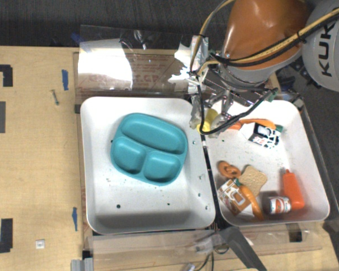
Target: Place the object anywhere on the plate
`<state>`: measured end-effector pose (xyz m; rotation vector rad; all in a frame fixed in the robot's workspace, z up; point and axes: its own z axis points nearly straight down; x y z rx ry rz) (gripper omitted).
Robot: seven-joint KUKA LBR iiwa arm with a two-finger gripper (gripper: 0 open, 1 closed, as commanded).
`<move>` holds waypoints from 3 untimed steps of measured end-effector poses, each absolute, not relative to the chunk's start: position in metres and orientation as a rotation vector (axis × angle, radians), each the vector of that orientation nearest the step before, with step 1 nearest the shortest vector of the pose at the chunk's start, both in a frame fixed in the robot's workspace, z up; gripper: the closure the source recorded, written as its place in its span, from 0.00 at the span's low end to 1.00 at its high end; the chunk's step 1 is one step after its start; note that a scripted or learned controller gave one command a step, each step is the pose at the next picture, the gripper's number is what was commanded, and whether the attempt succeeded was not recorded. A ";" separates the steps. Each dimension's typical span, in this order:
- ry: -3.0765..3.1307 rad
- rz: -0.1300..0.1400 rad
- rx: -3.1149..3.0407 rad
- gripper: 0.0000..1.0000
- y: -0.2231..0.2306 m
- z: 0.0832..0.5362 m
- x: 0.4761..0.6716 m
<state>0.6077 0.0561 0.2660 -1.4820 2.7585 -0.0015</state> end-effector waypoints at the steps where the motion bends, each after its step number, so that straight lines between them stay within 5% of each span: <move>1: 2.546 -0.003 -1.816 1.00 0.110 0.341 0.594; 2: 2.330 -0.002 -2.088 1.00 0.142 0.377 0.605; 3: 2.330 0.011 -2.113 1.00 0.095 0.197 0.603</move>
